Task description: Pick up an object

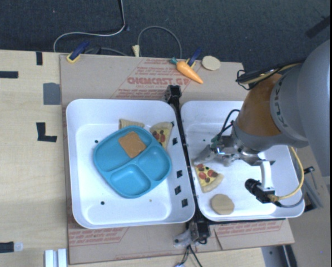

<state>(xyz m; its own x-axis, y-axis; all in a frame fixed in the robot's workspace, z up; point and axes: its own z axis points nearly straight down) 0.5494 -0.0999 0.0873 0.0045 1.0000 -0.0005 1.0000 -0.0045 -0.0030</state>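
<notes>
So the arm is hanging over the right bin (241, 111) with the gripper (220, 151) sitting low near the bin floor, just beside the pizza slice (207, 177) toy. Honestly I can't tell how the gripper is set or whether it's got hold of anything, the wrist is blocking most of it. The slice is lying flat on the bin floor, so I'm judging the pick as not done yet: it's looking like the approach stage, with the grab and lift still left to do.

Other candidates in that bin: a round tan cookie (222, 204) near the front wall, a little apart from the slice. The left bin (77, 149) is holding a blue tray (133, 166) with a brown toast square (133, 144) on it, plus another pizza slice (162, 133) tucked by the tray's edge. A toy carrot (188, 72) is lying outside on the cardboard sheet (149, 82).

Writing-wise, the cardboard is showing red mirrored print, too faint for me to read properly.
</notes>
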